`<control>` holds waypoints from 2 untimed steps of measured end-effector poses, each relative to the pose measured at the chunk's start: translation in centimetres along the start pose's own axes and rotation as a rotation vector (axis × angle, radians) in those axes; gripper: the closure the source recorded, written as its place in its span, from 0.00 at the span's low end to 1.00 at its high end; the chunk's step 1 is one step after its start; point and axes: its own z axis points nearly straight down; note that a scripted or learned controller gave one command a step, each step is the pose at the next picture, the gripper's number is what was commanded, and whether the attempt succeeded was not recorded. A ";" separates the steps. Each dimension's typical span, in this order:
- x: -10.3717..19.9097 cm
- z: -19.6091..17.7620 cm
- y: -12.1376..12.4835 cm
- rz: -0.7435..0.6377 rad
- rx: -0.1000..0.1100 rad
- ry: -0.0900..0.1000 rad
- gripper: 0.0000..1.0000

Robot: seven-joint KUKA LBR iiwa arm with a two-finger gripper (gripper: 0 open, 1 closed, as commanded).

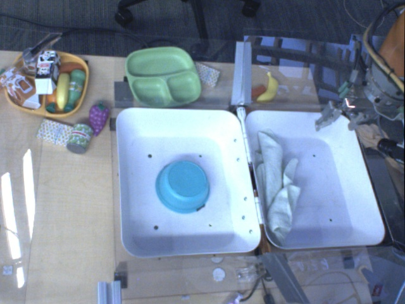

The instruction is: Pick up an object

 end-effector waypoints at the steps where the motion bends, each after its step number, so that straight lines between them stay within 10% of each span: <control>1: -2.2 11.6 -0.8 0.113 0.002 0.000 0.00; 2: -2.1 10.5 -0.6 0.108 -0.002 -0.001 1.00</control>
